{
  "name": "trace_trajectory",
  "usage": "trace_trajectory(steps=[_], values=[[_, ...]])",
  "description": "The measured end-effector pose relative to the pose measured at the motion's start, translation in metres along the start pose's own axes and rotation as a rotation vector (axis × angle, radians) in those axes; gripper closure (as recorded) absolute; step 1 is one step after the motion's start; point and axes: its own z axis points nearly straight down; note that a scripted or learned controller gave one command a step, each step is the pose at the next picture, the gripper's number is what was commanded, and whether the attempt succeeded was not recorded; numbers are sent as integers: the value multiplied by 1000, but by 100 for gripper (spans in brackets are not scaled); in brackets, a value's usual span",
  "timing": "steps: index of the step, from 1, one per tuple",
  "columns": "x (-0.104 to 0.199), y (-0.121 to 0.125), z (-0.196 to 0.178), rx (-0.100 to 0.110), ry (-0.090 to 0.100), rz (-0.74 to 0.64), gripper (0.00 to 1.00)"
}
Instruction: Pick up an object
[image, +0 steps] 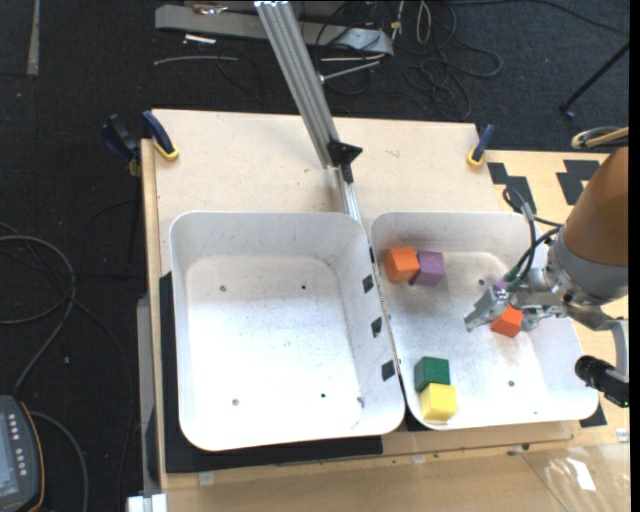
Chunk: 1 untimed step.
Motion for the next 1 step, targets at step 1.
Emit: trace_trajectory(steps=[1], values=[[-35,-7,113,8,1,3,0]])
